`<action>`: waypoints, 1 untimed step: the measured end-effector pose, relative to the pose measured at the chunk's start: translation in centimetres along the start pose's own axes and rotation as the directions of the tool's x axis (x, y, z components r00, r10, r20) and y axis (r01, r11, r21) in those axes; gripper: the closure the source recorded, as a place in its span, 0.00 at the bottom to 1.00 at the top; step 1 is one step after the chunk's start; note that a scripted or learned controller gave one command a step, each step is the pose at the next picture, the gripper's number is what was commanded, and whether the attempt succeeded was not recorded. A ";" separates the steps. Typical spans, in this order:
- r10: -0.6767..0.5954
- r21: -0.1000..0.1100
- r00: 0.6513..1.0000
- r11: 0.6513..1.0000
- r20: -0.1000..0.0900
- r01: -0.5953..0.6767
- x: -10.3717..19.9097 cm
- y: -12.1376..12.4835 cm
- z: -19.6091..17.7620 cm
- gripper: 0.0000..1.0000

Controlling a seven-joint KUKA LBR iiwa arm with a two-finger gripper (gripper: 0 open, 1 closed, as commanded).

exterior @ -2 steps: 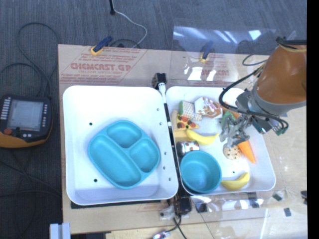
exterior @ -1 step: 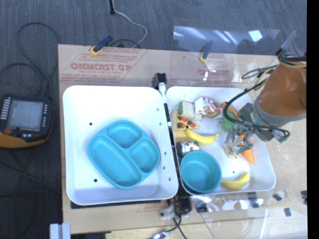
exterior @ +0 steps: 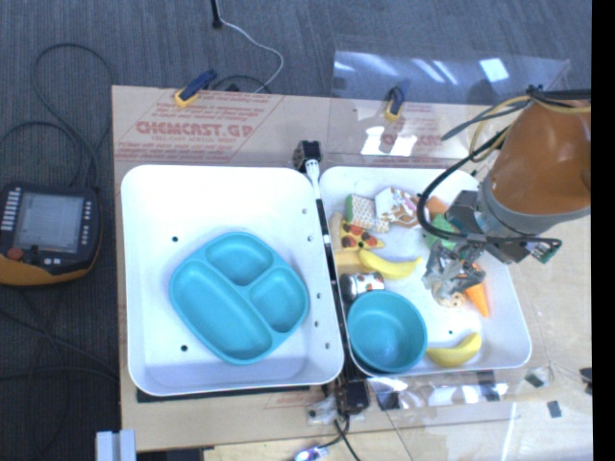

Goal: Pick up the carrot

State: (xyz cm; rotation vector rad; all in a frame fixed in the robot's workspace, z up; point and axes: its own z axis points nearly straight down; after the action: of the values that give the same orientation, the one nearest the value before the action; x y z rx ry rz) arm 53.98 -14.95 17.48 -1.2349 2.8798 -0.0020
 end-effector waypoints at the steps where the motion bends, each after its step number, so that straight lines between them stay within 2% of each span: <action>1: -0.311 -0.003 0.950 0.950 -0.003 0.311 7.2 -1.9 -1.7 1.00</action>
State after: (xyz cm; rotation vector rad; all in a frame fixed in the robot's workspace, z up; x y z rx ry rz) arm 50.35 -21.47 19.12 -1.6756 2.6528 -0.0022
